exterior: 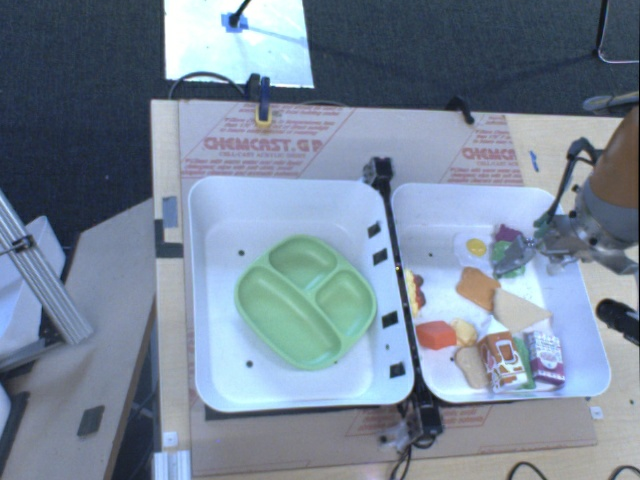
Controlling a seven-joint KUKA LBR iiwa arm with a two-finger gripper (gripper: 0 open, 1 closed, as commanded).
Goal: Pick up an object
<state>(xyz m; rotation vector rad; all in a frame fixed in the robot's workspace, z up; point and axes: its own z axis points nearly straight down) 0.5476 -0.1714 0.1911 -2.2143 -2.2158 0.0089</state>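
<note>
— Green plastic on my left: a smooth, glossy divided plate (306,302) with three rounded compartments lies flat in the left bin (215,298), a shallow white tray with rounded corners. What's in the other one?

— I see the right bin (590,368), same white plastic, with a scatter of toy food. From its left side: a red block (436,335), a small yellow lump (465,330), a brown toast-shaped slab (478,288), a fried-egg piece (474,248), a pale wedge (519,311) and two printed packets (522,359) near the front wall.

— And the tool?

— I have the tool (512,256) low over the far right part of that bin, right at a purple-and-green piece (509,236). Whether it is spread or closed, I cannot tell. Both bins sit on a tabletop (300,143) sheeted in printed brown paper.
</note>
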